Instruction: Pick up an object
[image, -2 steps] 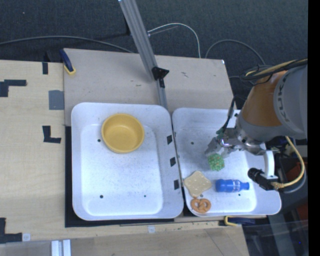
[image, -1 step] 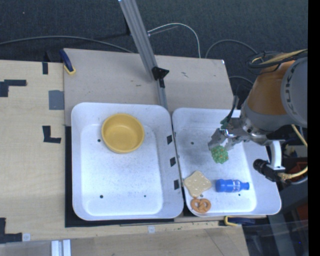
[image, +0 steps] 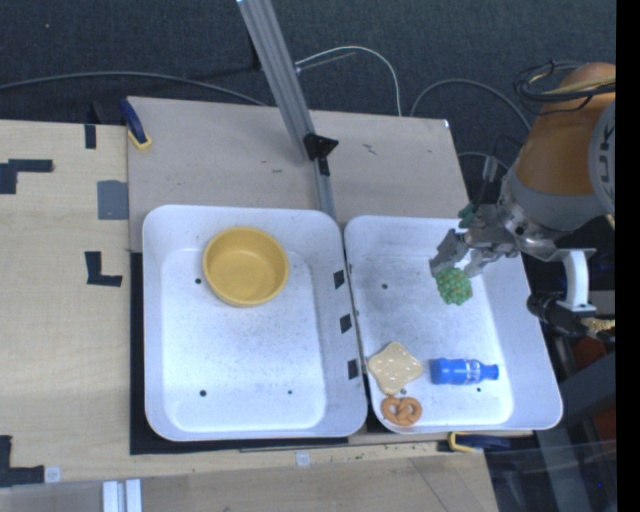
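Camera view: hand (image: 456, 262) pinching one green lump (image: 454, 287); one bowl (image: 245, 264) (yellow), one bottle (image: 462, 371).

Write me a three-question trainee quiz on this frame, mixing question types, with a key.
1. True or false: the yellow bowl sits in the same bin as the blue bottle.
2. Which item lies nearest the gripper? A) pretzel B) green object C) cracker
3. Fill in: the pretzel lies at the near edge of the ____ bin, as seen in the camera view.

Key:
1. False. The bowl is in the left bin; the bottle is in the right one.
2. B. The green object sits right beneath the gripper; whether it is gripped cannot be told.
3. Right.
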